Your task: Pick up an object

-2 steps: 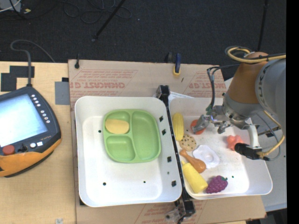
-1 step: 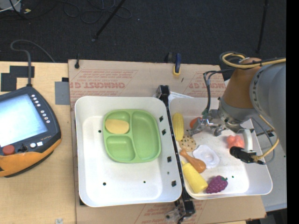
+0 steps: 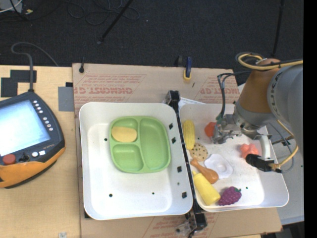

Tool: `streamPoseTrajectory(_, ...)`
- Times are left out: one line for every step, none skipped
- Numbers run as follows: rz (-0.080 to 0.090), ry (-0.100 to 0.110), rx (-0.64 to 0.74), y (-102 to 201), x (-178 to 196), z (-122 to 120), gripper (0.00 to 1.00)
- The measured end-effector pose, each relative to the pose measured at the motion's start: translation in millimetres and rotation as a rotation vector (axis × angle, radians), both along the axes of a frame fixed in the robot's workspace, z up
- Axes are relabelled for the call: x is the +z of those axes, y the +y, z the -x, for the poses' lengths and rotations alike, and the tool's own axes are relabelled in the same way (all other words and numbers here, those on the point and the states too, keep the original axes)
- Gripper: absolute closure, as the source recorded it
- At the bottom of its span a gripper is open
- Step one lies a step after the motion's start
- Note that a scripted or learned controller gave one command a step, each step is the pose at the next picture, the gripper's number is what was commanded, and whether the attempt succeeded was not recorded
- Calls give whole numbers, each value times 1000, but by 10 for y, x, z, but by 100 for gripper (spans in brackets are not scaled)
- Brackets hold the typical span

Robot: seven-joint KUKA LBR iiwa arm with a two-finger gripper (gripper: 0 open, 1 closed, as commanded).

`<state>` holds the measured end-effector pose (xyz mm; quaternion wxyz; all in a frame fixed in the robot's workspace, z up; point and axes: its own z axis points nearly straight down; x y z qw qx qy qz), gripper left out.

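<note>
Orange-red round piece (image 3: pixel 210 129): lying in the right bin (image 3: pixel 277 195), near its upper middle, just beside the gripper (image 3: pixel 224 133). Judged the likeliest target, since the gripper is hanging low right next to it; no item is showing between the jaws, and whether they are spread or pressed together cannot be told (the wrist is blocking the view). The pick is therefore reading as not yet done: closing and lifting are both remaining.

Neighbouring stock, right bin:
- Corn cob (image 3: pixel 188 134), yellow, ridged, lying lengthwise along the left wall.
- Cookie (image 3: pixel 199 151), tan with dark specks, flat and round, just below the corn.
- Drumstick (image 3: pixel 205 171), brown, glossy, tapering.
- Fried egg (image 3: pixel 218 164), white, flat, wavy-edged, touching the drumstick.
- Yellow cylinder (image 3: pixel 206 188), smooth plastic, sitting near the front wall.
- Grape bunch (image 3: pixel 230 196), purple, knobbly.
- Pink piece (image 3: pixel 249 148), soft-looking, shape unclear, partly behind the arm.

Left bin (image 3: pixel 94 192): holding a green divided plate (image 3: pixel 153 148), smooth, three compartments, with a yellow oval (image 3: pixel 124 134) resting in the upper-left compartment.

Bench surround: cardboard sheet (image 3: pixel 129 86) lying under both bins; control pendant (image 3: pixel 27 135) sitting well apart at the left.
</note>
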<state>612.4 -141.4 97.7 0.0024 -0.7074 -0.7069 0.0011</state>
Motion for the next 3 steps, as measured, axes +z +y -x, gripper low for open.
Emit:
streamPoseTrajectory(2,-7,0,-12,440,-58,100)
streamPoseTrajectory(2,-9,1,23,1020,-149,100)
streamPoseTrajectory(2,-6,0,2,1320,-152,100)
